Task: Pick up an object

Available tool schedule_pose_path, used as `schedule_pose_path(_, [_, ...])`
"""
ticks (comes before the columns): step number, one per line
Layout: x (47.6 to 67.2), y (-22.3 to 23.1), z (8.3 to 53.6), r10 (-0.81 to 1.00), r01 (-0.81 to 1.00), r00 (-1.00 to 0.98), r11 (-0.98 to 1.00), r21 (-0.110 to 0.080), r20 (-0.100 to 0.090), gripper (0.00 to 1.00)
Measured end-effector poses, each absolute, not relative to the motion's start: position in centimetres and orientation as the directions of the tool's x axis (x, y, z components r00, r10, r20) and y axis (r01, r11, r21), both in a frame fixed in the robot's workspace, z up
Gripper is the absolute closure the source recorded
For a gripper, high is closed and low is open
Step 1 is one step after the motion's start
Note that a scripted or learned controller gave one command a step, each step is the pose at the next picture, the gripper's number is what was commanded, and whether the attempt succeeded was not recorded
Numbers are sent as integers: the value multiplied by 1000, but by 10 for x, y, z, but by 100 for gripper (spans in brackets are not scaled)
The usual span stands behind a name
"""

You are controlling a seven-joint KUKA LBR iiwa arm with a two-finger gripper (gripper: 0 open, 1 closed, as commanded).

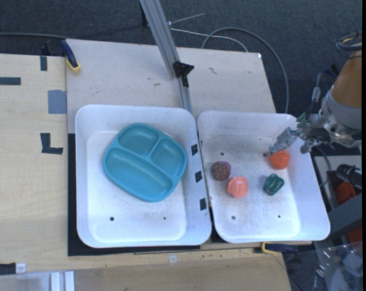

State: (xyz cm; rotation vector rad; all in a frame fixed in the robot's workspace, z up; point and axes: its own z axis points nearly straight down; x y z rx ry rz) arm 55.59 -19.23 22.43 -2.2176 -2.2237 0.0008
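Several small objects lie in the right bin (pixel 310 220): an orange ball (pixel 279 159), a green piece (pixel 272 184), a pink ball (pixel 237 187) and a dark purple ball (pixel 221 170). My gripper (pixel 294 143) reaches in over the bin's right rim and hangs just above and to the right of the orange ball. It looks open, with one grey finger (pixel 284 139) close over the ball and nothing seen between the two. The arm's orange band (pixel 351 80) shows at the right edge.
The left bin (pixel 85 180) holds a blue divided plate (pixel 145 161). A slanted aluminium post (pixel 163 32) rises behind the bins, with thin cables (pixel 243 32) at the back. A blue and yellow clamp (pixel 70 56) sits on the bench's far left corner.
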Motion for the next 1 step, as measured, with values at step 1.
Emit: schedule_pose_path(1, [556, -192, 224, 1000, 1000, -3, 3, -1, 1, 0])
